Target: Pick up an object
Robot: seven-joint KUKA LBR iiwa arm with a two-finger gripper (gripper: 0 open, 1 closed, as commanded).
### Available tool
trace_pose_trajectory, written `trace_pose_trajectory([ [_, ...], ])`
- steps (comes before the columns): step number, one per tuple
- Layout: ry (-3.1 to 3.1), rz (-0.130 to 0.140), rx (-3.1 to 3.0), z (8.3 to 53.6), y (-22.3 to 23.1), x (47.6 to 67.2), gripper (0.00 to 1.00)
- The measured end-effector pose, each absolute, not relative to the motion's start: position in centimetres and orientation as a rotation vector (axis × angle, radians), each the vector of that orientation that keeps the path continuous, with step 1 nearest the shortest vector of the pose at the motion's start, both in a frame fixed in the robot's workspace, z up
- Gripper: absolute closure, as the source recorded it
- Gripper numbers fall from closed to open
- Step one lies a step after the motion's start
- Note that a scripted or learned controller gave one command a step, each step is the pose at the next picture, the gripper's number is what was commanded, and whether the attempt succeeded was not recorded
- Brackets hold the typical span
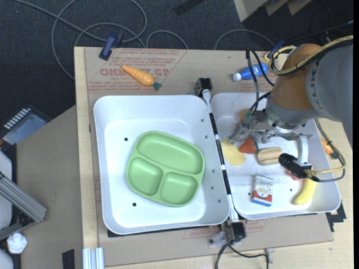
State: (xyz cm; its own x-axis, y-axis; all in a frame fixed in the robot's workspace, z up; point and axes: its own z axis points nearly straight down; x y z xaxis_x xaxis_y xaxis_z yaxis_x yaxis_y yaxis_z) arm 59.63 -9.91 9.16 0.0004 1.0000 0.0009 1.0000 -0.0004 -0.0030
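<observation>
The bench (90, 167), a brown board with red lettering at its far edge, carries everything, and the left bin (106, 150) serves here as the landmark. That bin is a shallow white tray, and the right bin (325, 203) lies directly to its right, the two touching along a shared edge with black clips. The arm (325, 77), grey with an orange band, reaches in from beyond the right bin and hangs over that bin's far half. Inside the left bin, a little right of its middle, lies a green divided plate (165, 167) with three compartments. The gripper (252, 129) sits low in the right bin, just past the shared edge from the left bin; whether it is spread or closed cannot be made out, and nothing can be seen held in it. Just under and beside it lie a red piece (248, 146), a pale yellow piece (233, 153) nearest the left bin, and a tan roll-shaped piece (269, 155). Farther right lie a banana (304, 193) and a small printed box (262, 189). Behind the left bin, on the bare bench, rests a toy carrot (140, 75), and farther right a small blue and white bottle (251, 72).
</observation>
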Motion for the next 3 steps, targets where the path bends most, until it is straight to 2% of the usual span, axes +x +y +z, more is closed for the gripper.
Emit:
trace_pose_trajectory([
  [1, -2.22, 0.001, -2.221, 8.5, -10.8, 57.6, 0.0],
  [2, -2.223, -0.001, -2.223, 8.5, -13.0, 61.4, 0.0],
  [3, -2.224, -0.002, -2.221, 8.5, -10.8, 66.2, 0.0],
])
